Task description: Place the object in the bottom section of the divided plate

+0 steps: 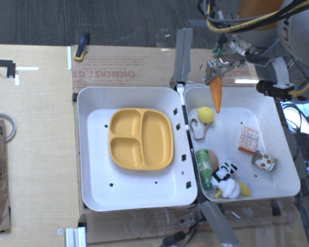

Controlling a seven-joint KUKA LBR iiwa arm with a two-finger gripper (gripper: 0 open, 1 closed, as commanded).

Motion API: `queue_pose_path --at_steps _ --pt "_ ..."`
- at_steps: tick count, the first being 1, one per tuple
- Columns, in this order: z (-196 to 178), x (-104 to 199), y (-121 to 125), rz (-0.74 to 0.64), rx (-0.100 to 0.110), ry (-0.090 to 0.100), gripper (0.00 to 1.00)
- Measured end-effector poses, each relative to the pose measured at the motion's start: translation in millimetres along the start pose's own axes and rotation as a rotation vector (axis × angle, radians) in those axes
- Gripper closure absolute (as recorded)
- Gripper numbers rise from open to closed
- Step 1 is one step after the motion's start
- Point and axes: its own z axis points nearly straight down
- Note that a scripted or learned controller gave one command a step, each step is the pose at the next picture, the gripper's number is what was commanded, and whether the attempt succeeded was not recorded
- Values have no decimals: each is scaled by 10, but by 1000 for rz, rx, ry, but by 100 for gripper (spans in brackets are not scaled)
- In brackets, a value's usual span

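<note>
Dangling carrot [216,96] pinched in claw [214,77]

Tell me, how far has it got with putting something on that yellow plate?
Partway. Done: a toy carrot hangs from the gripper, lifted above the right bin. In hand: carrying it, with the carrot over that bin's far end. Left: crossing to the left bin and setting it in the bottom section of the divided plate, which holds nothing yet.

Divided plate [141,139]: smooth yellow plastic, slight sheen. Bins [87,153]: glossy white plastic. Carrot [216,95] hanging from the gripper [215,75]: matt orange plastic. Gripper: bare metal.
</note>
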Motion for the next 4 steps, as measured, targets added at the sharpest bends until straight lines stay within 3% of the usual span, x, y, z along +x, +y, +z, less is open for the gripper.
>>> queue_pose_path --at_steps 1,2,3,4 --pt "-460 511 165 -10 -1 0 100" --pt "200 -41 -14 4 0 0 100" --pt "-395 415 134 3 0 0 100" --pt "-110 58 19 -119 0 0 100"
